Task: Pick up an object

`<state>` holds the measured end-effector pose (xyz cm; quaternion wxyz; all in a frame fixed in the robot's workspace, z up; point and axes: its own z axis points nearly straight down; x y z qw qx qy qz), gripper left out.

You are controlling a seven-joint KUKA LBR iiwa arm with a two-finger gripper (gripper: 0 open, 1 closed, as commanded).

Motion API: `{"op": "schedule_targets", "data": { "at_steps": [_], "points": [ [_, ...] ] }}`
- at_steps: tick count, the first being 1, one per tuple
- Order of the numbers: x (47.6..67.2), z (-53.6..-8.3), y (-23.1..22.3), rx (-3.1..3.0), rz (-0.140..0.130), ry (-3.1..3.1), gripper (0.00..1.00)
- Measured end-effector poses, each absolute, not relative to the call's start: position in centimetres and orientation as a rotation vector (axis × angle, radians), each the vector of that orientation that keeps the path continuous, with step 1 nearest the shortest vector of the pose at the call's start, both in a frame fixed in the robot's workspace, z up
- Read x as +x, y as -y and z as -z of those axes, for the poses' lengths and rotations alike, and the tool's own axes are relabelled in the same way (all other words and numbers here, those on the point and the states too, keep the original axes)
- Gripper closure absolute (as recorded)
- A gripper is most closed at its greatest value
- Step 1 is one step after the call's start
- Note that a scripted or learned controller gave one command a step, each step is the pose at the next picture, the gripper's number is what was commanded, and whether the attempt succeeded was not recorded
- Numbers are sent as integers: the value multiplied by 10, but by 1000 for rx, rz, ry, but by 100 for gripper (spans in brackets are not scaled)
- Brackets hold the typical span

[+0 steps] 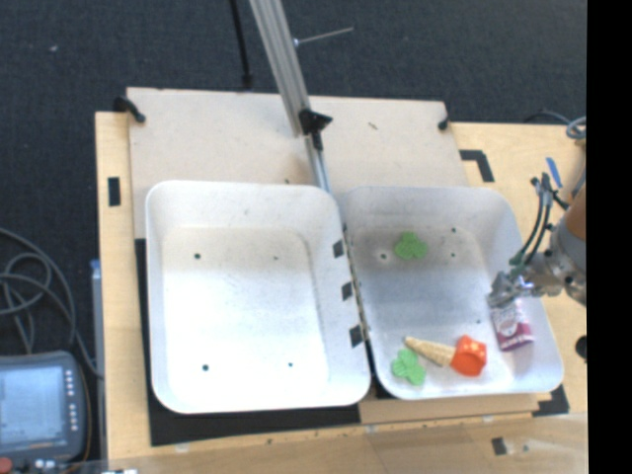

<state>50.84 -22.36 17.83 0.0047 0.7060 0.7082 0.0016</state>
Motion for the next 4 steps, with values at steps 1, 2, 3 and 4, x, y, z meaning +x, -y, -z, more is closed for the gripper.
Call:
{"op": "schedule_targets", "data": {
  "at_steps": [1, 2, 3, 4],
  "points": [
    [511, -233, 225, 2210, -5, -2220, 100],
    [529, -244, 169, 2209, -6, -2228, 100],
    [550, -249, 112, 2211, -5, -2231, 100],
    [568, -256, 56, 2211, -5, -2230, 100]
  ]
}}
